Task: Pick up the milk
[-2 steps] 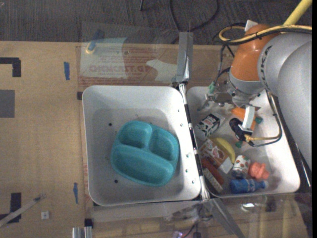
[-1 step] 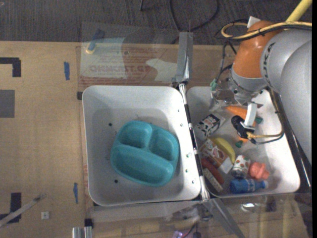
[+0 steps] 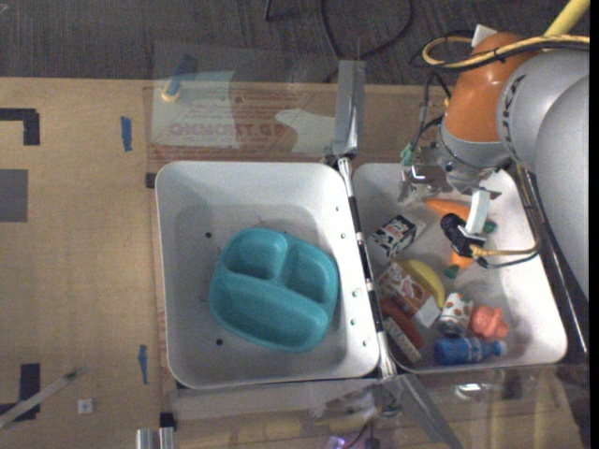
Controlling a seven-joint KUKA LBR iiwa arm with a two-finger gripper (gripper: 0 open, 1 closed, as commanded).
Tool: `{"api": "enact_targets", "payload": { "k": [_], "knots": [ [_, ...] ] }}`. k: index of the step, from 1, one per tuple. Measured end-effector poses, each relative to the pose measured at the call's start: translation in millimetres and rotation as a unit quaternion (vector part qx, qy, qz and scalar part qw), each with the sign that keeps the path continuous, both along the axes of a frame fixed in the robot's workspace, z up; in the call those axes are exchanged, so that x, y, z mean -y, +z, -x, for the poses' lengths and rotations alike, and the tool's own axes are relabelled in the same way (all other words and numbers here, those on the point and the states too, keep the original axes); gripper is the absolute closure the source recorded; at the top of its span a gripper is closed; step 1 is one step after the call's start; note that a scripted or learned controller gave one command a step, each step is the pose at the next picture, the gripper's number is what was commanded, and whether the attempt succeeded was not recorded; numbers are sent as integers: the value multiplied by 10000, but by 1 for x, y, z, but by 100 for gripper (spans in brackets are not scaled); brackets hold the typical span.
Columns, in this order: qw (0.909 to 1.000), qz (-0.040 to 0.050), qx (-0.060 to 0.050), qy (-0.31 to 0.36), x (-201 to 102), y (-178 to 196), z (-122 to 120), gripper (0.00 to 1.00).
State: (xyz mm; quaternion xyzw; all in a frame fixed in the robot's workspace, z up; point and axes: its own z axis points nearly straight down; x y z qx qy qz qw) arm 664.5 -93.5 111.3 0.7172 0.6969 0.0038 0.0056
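We note the milk carton (image 3: 395,235) lying tilted near the right bin's (image 3: 552,340) left wall, apart from the banana (image 3: 426,281); gripper (image 3: 432,178) state cannot be determined, and we advise centring squarely over the carton before descending.

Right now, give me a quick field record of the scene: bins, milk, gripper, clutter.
left bin: holds a teal divided plate
right bin: holds the milk and other small items
milk carton: black-and-white, near the right bin's left wall, upper half
gripper: over the right bin's upper part, right of and above the milk; nothing seen between its fingers
near milk: banana just below it
other items: blue bottle, small can, orange carrot-like piece
task state: milk not picked up
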Motion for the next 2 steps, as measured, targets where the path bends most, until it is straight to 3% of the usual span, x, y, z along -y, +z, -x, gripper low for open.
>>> {"api": "enact_targets", "payload": {
  "k": [1,2],
  "knots": [
    [10000,-1,-3,-1,0,0,0,0],
    [9998,-17,-27,-217,5,-23,56,0]
  ]
}}
